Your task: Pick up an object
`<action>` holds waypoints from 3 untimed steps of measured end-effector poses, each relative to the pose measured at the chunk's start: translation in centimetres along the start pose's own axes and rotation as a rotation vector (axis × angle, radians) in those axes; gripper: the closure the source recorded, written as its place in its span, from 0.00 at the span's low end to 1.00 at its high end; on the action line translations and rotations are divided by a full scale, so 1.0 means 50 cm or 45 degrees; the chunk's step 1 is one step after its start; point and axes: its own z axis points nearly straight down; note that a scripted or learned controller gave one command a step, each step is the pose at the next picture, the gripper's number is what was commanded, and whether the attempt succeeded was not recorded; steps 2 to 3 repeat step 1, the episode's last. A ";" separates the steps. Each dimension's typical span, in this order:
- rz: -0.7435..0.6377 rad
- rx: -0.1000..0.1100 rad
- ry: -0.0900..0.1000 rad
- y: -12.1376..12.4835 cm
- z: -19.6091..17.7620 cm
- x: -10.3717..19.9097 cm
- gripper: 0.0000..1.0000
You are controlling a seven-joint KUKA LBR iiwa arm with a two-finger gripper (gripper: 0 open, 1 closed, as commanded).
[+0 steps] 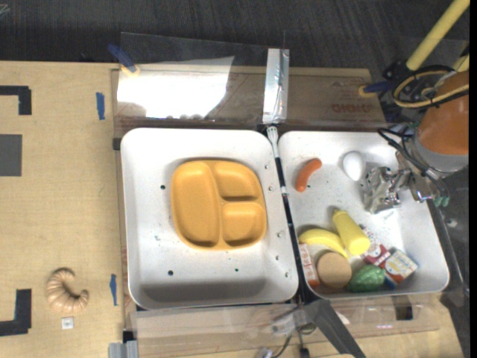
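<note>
Presently, the right bin (440, 271) contains an orange sausage-shaped piece (307, 174), a white egg (352, 164), a yellow banana (322, 239), a yellow cylinder (350, 233), a brown bun (334, 269), a green item (367, 277) and a small carton (393, 262). The gripper (381, 192) sits low over the bin floor, right of the egg and apart from it. Whether it is spread or closed cannot be told; nothing is visibly between its fingers. The left bin (141, 200) holds a yellow divided tray (218, 202).
</note>
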 end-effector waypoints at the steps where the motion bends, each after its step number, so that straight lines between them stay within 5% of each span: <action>1: -0.336 -0.002 0.004 0.033 -0.026 0.182 1.00; 3: -0.336 -0.002 0.004 0.033 -0.026 0.182 1.00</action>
